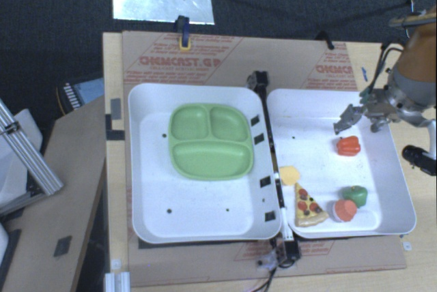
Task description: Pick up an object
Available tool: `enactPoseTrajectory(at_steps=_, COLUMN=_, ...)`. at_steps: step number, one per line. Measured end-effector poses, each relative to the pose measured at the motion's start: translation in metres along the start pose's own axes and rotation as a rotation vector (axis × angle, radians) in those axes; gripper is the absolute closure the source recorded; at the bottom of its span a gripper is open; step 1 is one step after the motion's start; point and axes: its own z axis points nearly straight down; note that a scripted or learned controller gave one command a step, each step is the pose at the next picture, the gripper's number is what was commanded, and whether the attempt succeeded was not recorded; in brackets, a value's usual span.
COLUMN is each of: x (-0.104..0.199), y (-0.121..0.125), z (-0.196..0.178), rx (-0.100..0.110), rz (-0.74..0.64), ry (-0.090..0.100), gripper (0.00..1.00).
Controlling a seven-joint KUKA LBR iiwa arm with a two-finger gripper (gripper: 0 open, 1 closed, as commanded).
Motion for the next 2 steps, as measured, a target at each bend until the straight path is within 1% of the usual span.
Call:
enactPoseTrajectory(at_steps=1, x=0.0, y=0.003, z=-0.007, rx=-0.011, rz=-0.003, ry=-0.002, gripper=0.0)
enactPoseTrajectory(at_steps=2, x=0.001, y=0.007, z=0.035, rx=-0.01, rz=-0.002, ry=-0.002, gripper=0.0)
